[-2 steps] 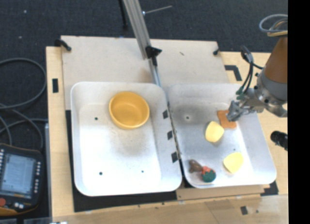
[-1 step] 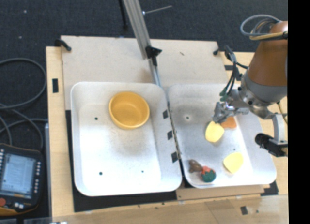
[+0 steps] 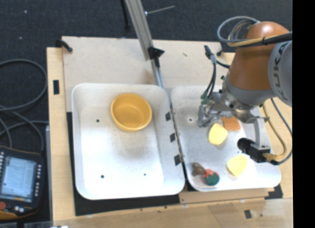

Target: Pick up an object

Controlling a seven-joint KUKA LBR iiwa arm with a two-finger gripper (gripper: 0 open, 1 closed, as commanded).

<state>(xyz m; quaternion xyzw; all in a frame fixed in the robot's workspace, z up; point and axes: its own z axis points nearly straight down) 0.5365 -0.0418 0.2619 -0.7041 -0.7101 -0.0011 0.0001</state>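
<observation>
I see the claw (image 3: 206, 116) low in the right bin (image 3: 189, 173), whether spread I cannot tell; the yellow block (image 3: 217, 135) sits at its five o'clock, nearest, probably the target.

1. Arm (image 3: 283, 77): large dark letters on the grey shell at the right edge, cut off by the frame. Partial "KU", rest not readable.
2. Pendant (image 3: 17, 180), bottom left: screen is lit and shows rows of content, too small and blurred to read.
3. Bins (image 3: 88, 123), bench (image 3: 103, 59), bowl (image 3: 131, 112): no legible text, labels or numbers.
</observation>
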